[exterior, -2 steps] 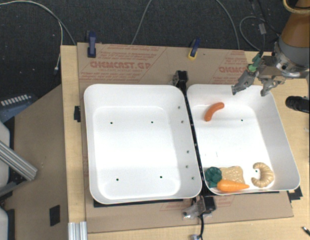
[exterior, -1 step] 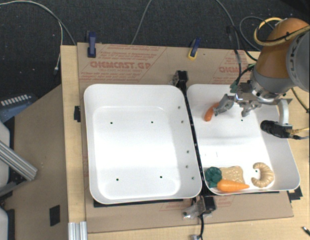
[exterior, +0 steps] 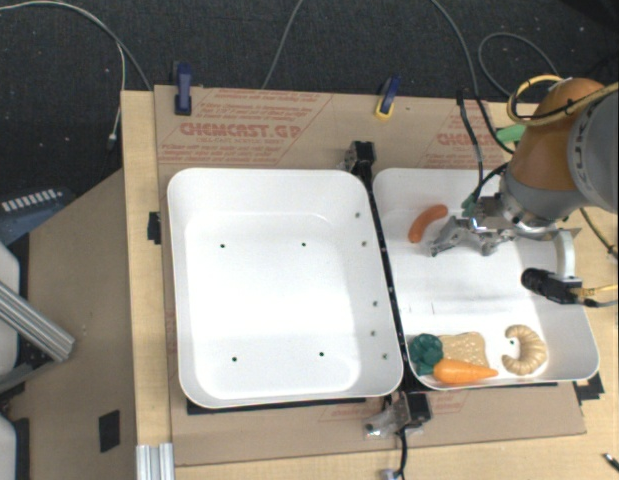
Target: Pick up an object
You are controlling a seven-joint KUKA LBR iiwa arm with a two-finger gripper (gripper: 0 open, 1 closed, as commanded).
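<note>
carrot (exterior: 463,372): orange, lies along right bin's near wall, nearest the camera, tip pointing right
green piece (exterior: 425,349): dark green, just left of carrot's top end, touching it, in bin's near-left corner
biscuit (exterior: 463,347): tan, flat, just behind carrot, between green piece and croissant
croissant (exterior: 525,350): pale beige, curled, near-right corner of right bin, just apart from carrot tip
sausage (exterior: 427,222): orange-red, oblong, tilted, far-left part of right bin, well apart from the near-wall cluster
gripper (exterior: 469,236): over right bin's far half, just right of sausage; metal fingers spread, nothing between them, sausage not in the gap
arm (exterior: 564,153): grey with orange band, comes in from right over the bin's far-right corner
right bin (exterior: 489,293): white, shallow, middle floor bare
left bin (exterior: 274,288): white, shallow, sits against right bin's left wall
bench (exterior: 249,128): brown board with red print, blue clamp (exterior: 183,88) at far-left edge, second clamp (exterior: 388,96) at far middle
</note>
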